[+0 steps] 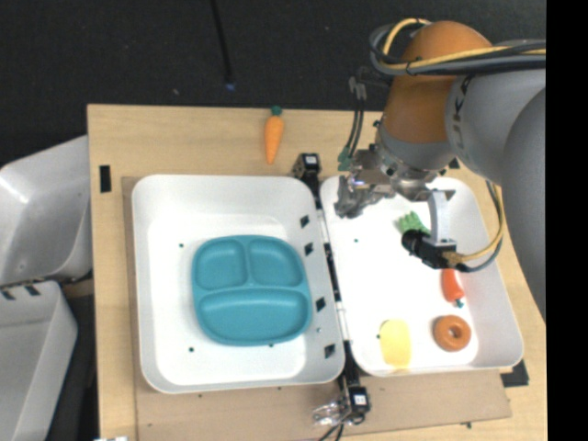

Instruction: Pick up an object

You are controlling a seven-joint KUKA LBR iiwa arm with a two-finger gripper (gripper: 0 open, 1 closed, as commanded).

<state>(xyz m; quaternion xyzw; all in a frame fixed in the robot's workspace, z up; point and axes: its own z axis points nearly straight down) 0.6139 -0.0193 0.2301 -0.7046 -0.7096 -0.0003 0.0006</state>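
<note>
The right bin [372, 274] holds a yellow block [396, 343] and a brown doughnut [451, 333] near its front edge. A red piece [452, 286] lies by its right side and a small green piece [410, 220] lies further back. My gripper [351, 200] hangs low over the back left corner of this bin, close to the wall between the two bins. It is left of the green piece, and I see nothing between its fingers.
A blue divided plate [250, 289] lies in the middle of the left bin [161, 219]. An orange carrot [273, 136] rests on the wooden bench behind the bins. The arm covers the right bin's back right part.
</note>
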